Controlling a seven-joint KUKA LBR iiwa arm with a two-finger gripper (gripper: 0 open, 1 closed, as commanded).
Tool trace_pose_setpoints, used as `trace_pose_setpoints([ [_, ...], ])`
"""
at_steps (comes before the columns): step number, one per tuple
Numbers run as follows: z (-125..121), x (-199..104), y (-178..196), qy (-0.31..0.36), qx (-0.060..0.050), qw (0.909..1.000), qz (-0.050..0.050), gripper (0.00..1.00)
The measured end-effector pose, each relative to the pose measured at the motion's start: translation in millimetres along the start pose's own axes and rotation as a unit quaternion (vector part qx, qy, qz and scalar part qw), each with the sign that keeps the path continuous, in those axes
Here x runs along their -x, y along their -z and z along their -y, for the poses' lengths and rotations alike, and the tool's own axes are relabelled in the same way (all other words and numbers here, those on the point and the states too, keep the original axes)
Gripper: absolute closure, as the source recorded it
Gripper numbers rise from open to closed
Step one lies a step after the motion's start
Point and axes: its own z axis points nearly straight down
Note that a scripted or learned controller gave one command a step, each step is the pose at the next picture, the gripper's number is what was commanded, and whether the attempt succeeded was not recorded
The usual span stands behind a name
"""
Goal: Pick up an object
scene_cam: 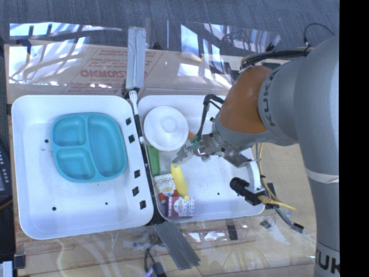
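1. The fingers (183,154) hang over the right bin (230,206), right at the top end of a banana (180,180); their gap cannot be told.
2. Just beyond them sits a round white tub (165,127); packets (176,203) lie past the banana.
3. Well to their left, the left bin (29,212) holds a blue divided plate (89,146).

**Robot lab test bench, not a home or a shop**

Industrial grey arm (300,91) with an orange band (245,105) takes up the right of the frame, KUKA lettering on its casing. Mid-frame, a left white bin (23,172) and a right white bin (230,203) butt together, with black clips (136,172) along the seam. Upper left: a cardboard sheet with red print (86,68) under a glossy clear panel, a makeshift rig surface. Grey carpet-like floor (144,4) runs across the top. Loose cables (153,261) and bracketry sit at lower centre. A blue divided plate (89,146) lies in the left bin like a test prop.
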Motion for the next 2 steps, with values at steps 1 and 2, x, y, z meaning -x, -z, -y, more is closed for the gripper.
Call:
trace_pose_setpoints([
  [1,10,-24,-42,-0.022,0.004,0.9997,0.001,0.0],
  [2,18,-33,57,0.073,0.004,0.9973,0.002,0.0],
])
